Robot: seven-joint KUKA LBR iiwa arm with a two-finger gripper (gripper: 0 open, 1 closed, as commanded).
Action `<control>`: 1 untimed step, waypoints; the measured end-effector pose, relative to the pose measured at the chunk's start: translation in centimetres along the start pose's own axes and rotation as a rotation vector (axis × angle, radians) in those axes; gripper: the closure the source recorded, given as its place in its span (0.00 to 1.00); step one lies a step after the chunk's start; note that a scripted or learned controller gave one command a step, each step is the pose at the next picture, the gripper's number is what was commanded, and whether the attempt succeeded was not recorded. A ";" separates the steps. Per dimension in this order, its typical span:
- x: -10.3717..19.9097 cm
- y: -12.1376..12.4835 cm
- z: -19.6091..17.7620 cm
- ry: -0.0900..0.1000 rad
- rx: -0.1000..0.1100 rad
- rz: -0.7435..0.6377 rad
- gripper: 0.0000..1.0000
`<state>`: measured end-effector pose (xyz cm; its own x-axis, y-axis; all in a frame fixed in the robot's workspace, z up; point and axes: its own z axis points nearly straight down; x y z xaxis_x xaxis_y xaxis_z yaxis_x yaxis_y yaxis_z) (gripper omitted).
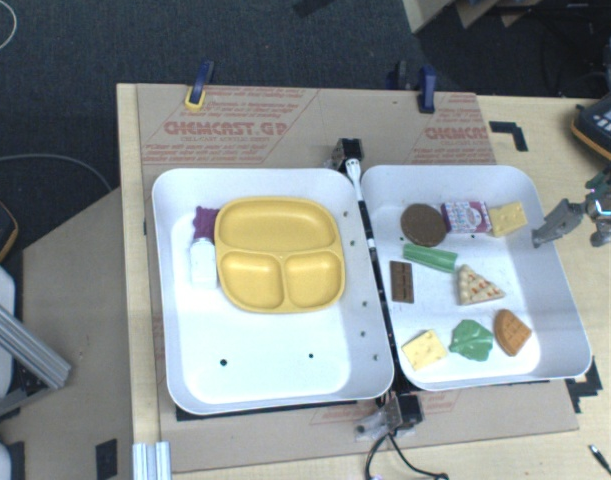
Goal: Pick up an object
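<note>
Reaching in at the right edge of the frame, the gripper (563, 223) hangs over the outer rim of the right bin (545, 358), at about mid-height of the picture; whether its fingers are spread or closed cannot be told from here, and nothing shows between them. Inside that bin lie the small things on offer: a brown round disc (423, 224) at the upper left, a pink wrapped packet (466, 216) just beside it, and a yellow cheese cube (507, 218) nearest the gripper. Below them sit a green stick (429, 258), a dark chocolate bar (402, 281), and a pizza slice (478, 286). Along the lower part of the bin are a yellow wedge (423, 349), a green leafy piece (472, 339) and an orange-brown bread piece (512, 332). In the left bin (275, 378) a yellow divided plate (280, 252) lies toward the upper half, with a white bottle (202, 262) and a purple item (205, 220) at its left side. Both bins rest on the bench (135, 268).
</note>
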<state>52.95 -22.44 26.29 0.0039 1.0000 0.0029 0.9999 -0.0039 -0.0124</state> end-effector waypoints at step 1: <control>0.1 0.2 -0.7 -0.004 -0.013 -0.004 0.00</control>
<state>53.20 -22.37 27.00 -0.0002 1.0000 -0.0008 1.0000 0.0002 0.0008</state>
